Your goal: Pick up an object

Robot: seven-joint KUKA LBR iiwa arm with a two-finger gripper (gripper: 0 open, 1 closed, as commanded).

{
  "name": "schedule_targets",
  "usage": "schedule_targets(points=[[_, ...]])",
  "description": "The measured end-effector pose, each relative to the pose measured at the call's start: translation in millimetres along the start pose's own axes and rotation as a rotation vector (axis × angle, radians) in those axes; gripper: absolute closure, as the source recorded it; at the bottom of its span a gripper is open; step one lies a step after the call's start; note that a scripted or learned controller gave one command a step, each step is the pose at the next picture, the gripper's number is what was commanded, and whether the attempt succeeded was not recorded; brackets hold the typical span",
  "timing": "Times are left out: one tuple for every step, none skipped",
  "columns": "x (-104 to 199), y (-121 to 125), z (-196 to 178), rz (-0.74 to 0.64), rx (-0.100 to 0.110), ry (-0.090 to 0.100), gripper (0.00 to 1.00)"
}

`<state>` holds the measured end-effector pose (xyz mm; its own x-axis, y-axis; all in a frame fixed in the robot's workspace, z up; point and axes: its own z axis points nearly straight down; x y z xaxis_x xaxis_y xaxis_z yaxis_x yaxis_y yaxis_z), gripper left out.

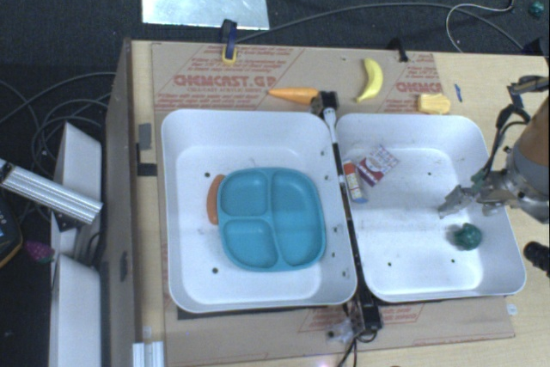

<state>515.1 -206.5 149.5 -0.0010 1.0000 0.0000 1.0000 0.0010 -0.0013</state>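
Camera view: claw (pixel 471 200) spread wide, gripping nothing, above round green ball (pixel 467 236), no long axis.

Banana (pixel 371 79) and carrot (pixel 293 94) on bench (pixel 258 64)

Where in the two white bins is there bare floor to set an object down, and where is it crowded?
Right bin: bare floor in the middle, between the small packet and tube at its left wall and the green ball beside the gripper on the right. Left bin: crowded; the blue divided plate and the orange sausage leave only a rim of floor.
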Motion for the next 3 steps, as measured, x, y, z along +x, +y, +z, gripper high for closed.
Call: schedule_targets(points=[[0.1,-28.4,16.8,0.000,-0.002,0.000,0.00],[-0.5,-26.9,5.8,-0.001,-0.007,-0.003,1.00],[-0.5,-26.9,5.8,-0.001,-0.007,-0.002,0.00]])
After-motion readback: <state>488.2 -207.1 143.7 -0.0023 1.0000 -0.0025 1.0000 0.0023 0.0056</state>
